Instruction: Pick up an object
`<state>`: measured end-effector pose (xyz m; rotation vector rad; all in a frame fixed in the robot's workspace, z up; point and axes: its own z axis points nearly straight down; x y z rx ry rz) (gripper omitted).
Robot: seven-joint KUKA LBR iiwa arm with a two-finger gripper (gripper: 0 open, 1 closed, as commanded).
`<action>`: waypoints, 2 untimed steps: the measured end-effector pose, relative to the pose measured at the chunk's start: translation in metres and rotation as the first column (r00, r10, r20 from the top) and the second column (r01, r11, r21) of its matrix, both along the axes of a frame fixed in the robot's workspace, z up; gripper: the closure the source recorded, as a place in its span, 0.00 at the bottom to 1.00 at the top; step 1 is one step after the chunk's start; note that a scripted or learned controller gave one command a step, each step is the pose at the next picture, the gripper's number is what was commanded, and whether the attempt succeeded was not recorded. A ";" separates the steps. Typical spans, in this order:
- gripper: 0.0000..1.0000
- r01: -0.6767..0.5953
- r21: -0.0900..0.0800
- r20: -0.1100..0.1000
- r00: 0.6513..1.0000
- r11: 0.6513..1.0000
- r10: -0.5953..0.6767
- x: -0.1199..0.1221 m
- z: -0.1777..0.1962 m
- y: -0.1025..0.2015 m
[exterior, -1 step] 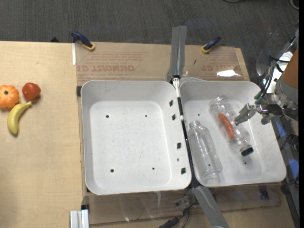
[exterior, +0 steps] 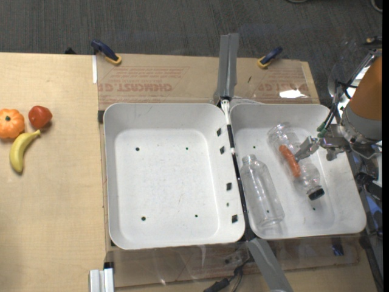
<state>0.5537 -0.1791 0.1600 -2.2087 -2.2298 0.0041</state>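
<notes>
So in the right bin (exterior: 340,224) I've got two clear plastic bottles. One bottle with an orange thing inside (exterior: 294,158) lies diagonally near the middle, black cap toward the lower right. The other clear bottle (exterior: 262,193) sits just left of it, beside the divider. My gripper (exterior: 317,146) hangs at that bin's right edge, fingers spread apart, gripping nothing. Left bin (exterior: 167,172) fills center frame; toy fruit (exterior: 23,132) far left.

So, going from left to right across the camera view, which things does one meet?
orange → banana → tomato → left bin → clear bottle → right bin → gripper
</notes>
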 end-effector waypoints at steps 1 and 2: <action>0.00 -0.069 0.000 0.003 0.998 0.998 0.069 -0.013 -0.068 0.001; 1.00 -0.065 -0.001 0.004 0.998 0.998 0.065 -0.013 -0.059 0.000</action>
